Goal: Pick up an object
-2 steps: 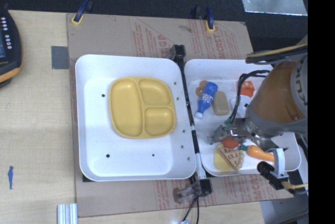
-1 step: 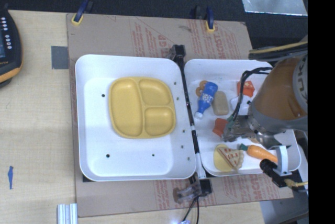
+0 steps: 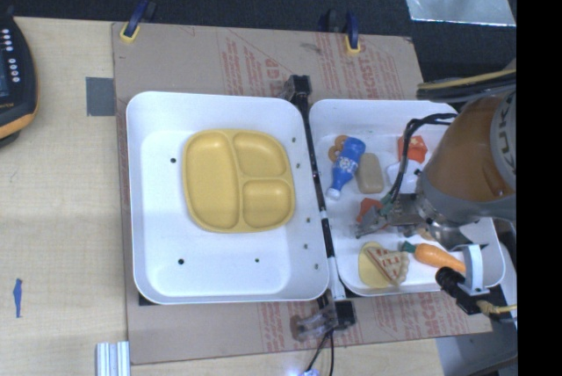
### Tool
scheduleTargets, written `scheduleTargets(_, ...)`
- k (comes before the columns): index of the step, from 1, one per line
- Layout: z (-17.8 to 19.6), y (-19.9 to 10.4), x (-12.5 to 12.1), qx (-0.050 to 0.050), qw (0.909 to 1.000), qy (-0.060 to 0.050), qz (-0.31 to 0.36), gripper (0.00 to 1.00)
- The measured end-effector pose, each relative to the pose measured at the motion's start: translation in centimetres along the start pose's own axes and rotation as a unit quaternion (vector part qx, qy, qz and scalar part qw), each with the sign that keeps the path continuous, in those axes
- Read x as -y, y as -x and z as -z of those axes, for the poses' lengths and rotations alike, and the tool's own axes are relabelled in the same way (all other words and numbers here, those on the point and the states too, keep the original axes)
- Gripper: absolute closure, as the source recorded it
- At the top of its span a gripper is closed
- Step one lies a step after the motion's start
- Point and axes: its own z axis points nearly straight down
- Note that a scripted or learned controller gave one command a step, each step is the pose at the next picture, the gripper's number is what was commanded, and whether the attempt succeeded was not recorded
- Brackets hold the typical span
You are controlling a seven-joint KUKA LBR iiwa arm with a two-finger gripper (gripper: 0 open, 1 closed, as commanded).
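While the arm point(image 3: 470, 159) hangs over the right bin point(image 3: 327, 115), its pincer point(image 3: 379, 220) sits low near that bin's middle, and I cannot tell how it stands. Candidates lie close around it: a blue bottle point(image 3: 345, 163) and a tan block point(image 3: 371, 173) toward the bin's far left, a sandwich-like toy point(image 3: 385, 264) at the near edge, a carrot point(image 3: 435, 256) beside it. A reddish piece point(image 3: 367, 209) lies just by the tip. A clean try probably means centring on one item, clear of neighbours. The yellow tray point(image 3: 237, 179) in the left bin point(image 3: 145, 190) stays irrelevant.
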Motion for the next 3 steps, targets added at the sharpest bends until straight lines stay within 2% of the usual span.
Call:
scheduleTargets(1, -1.0, -0.9, -3.9, 0.0, 1.0, 0.002, 0.003, 0.0)
scheduleTargets(2, 0.1, -0.7, -3.7, 0.0, 1.0, 0.001, 0.001, 1.0)
scheduleTargets(3, 9.6, -7.0, -6.3, -0.002, 1.0, 0.006, 0.005, 1.0)
